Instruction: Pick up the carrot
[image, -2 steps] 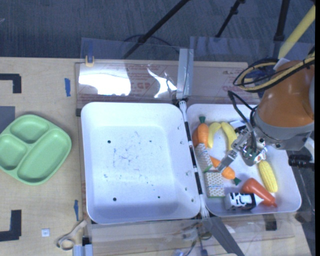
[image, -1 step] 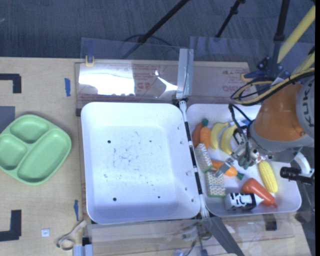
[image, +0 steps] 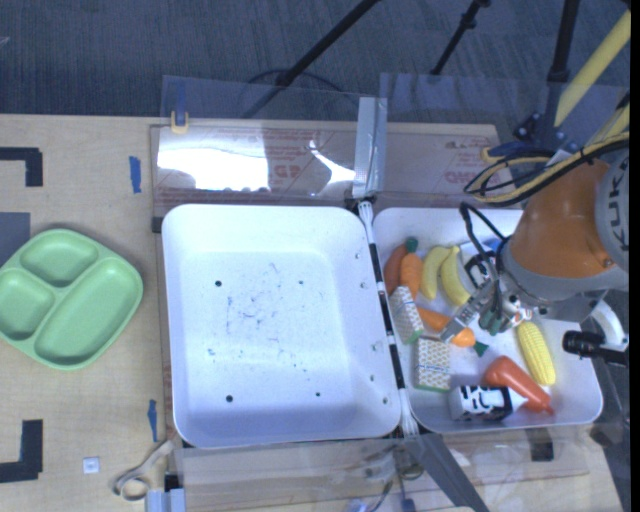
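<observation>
Orange carrot (image: 519, 381) lies in right bin (image: 585, 412), near front wall, long axis running left-up to right-down. Pincer (image: 478, 318) is placed up-left of it, just beside, over small orange piece (image: 436, 320). Pincer opening cannot be told; nothing seen held.

- Arm (image: 590, 230): grey casing, rounded segments, dark lettering partly visible at the frame edge.
- Band (image: 560, 235): broad, orange, glossy, above the wrist.
- Cables (image: 480, 250): black, looped beside the band.
- Gripper (image: 478, 315): small metallic grey parts; detail too fine to read.
</observation>
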